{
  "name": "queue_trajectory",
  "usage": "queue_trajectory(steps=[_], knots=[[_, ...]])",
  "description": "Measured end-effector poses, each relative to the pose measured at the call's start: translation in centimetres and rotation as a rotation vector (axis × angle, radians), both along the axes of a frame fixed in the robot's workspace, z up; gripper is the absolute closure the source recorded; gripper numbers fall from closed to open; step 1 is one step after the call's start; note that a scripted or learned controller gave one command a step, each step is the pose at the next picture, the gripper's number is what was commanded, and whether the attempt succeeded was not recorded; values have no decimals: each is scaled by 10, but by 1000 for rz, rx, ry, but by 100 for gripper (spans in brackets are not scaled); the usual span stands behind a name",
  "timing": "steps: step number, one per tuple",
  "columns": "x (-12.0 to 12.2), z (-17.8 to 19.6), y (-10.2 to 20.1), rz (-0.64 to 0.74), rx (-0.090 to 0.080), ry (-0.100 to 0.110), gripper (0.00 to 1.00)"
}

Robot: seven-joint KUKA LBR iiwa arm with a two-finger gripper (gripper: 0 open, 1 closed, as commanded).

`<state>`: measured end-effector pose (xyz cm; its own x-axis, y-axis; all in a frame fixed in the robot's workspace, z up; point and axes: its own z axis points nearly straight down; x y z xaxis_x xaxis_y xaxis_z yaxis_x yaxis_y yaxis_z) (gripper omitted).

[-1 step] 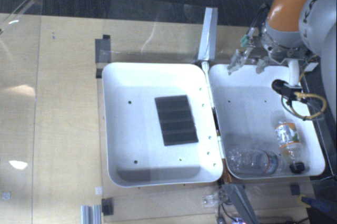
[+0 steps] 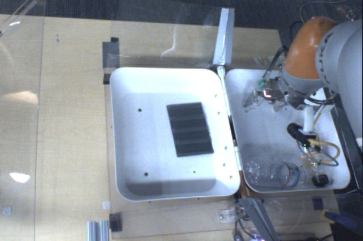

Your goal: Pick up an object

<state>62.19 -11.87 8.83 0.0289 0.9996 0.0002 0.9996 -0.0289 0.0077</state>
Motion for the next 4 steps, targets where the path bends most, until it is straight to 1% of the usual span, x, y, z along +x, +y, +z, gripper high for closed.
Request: queue_trajectory(steps=[1, 2, 3, 4], knots=[[-119, 1, -41, 34, -3, -3, 0], [-52, 1, 7, 67, 0, -7, 0], [19, 3, 20, 71, 0, 1, 0], [-6, 120, -45, -58, -1, -1, 0]])
